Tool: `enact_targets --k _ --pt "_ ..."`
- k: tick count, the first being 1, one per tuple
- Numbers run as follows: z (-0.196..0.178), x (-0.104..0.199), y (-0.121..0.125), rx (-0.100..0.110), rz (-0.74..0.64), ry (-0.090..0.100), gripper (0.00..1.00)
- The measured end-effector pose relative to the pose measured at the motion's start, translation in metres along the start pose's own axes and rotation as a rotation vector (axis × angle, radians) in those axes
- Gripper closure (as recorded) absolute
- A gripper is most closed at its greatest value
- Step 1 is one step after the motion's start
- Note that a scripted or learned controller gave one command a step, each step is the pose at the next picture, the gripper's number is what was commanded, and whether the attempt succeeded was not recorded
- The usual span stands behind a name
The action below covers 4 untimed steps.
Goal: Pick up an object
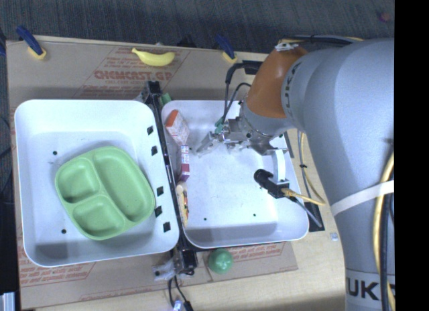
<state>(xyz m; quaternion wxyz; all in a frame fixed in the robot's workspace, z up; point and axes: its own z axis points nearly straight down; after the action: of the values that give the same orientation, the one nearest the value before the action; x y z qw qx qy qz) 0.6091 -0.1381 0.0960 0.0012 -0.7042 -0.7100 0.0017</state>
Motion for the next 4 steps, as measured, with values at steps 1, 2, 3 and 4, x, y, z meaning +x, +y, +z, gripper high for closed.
enact_targets --k 1,2,3,4 --pt "-0.011 0.0 0.0 0.0 -0.004 0.0 1.0" --pt "-0.122 -0.014 -0.04 -0.005 0.004 0.0 1.0" --pt "-0.118 0.056 -0.064 -0.001 0.0 0.001 1.0" --pt "-0.106 0.036 -0.042 -0.002 0.002 -0.001 1.0"
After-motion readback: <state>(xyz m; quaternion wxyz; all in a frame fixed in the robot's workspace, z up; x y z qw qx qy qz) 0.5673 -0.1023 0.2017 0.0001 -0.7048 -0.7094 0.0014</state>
